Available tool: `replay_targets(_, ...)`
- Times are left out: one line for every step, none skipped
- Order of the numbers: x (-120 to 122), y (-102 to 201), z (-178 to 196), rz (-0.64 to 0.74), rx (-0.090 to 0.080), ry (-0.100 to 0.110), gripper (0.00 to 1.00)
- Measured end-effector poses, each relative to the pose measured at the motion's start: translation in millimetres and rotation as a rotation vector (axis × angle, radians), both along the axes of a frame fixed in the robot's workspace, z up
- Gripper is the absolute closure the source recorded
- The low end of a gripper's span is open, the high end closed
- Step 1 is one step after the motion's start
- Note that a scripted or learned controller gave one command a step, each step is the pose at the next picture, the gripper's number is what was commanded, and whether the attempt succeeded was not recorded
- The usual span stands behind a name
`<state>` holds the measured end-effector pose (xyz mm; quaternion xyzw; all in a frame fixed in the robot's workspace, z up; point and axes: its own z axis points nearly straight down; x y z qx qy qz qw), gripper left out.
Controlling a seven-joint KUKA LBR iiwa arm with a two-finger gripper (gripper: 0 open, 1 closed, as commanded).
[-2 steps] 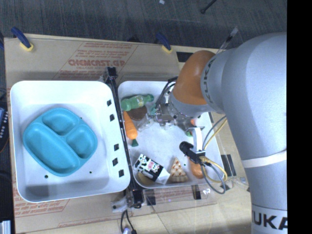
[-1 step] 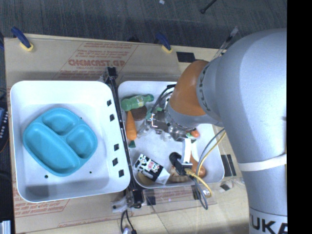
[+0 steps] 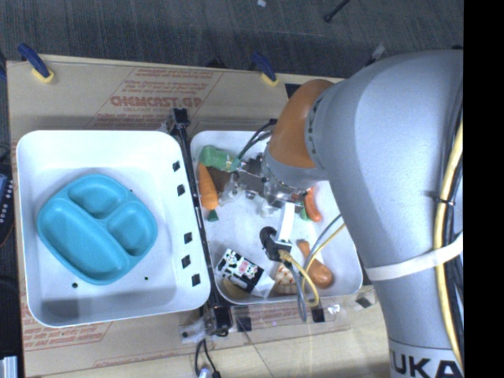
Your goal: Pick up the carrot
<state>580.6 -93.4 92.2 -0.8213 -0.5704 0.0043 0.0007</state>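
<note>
Carrot: the long orange plastic carrot with a green top (image 3: 207,189) lies in the right white bin (image 3: 344,252), tight against its 9 o'clock wall.
Its long way: it runs from 12 o'clock, the green end, down to 6 o'clock.
Gripper: the grey metal gripper (image 3: 250,181) sits low in the same bin, just beside the carrot.
Which way to go: the carrot is at 9 o'clock from the gripper, very near.
Grip: I cannot tell how it is set. Nothing looks held.
Other bin: a blue plastic plate with three sections (image 3: 96,225) rests there.
Next: I think the gripper must slide toward 9 o'clock and straddle the carrot.
</note>
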Motion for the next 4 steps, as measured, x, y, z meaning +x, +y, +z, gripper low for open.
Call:
replay_targets(10.5, 0.5, 0.0, -0.058, 0.000, -0.002, 0.00)
replay_targets(10.7, 1.8, 9.7, -0.051, 0.005, 0.002, 1.00)
replay_targets(78.7, 96.2, 105.2, 0.034, 0.008, -0.012, 1.00)
replay_targets(75.9, 90.8, 100.6, 0.026, 0.005, -0.001, 0.00)
